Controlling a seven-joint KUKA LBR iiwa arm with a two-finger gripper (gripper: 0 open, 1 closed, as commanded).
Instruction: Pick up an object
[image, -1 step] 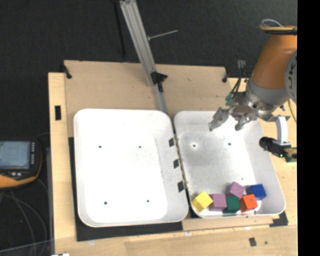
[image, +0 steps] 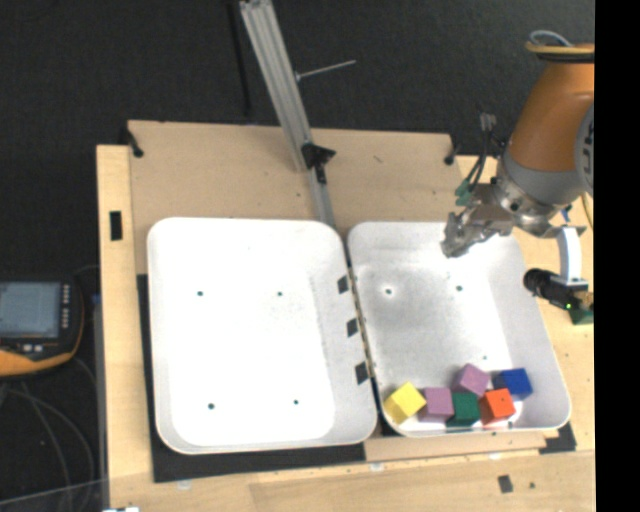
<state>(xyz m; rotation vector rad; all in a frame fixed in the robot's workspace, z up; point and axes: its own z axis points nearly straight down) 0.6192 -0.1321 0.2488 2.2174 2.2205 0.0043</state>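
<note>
- White, smooth and shallow, the right bin (image: 420, 300) has rounded corners and a scuffed, greyish floor; it serves as the landmark below.
- Along its near wall lies a cluster of small blocks, all well apart from the gripper.
- Yellow block (image: 406, 401): matte cube, tilted, at the near-left corner of the bin.
- Pink block (image: 438, 402): just right of the yellow one, touching it.
- Green block (image: 465, 406): dark, square-faced, against the near wall, beside the pink one.
- Purple block (image: 473, 379): pale, tilted, just behind the green one.
- Orange block (image: 498, 405): bright, right of the green one.
- Blue block (image: 514, 381): glossy, behind the orange one, toward the bin's near-right corner.
- Gripper (image: 458, 240): grey metal, hanging over the bin's far wall, right of its middle; whether its jaws are open or closed I cannot tell, and nothing shows between them.
- Arm (image: 552, 120): rounded orange band above a grey wrist, reaching in past the bin's far-right corner.
- Left bin (image: 250, 330): same white shell, touching the right bin's left side, joined by small dark clips.
- Bench (image: 260, 170): flat tan board under both bins.
- Rail (image: 285, 100): slim ribbed metal bar, slanting away from the right bin's far-left corner.
</note>
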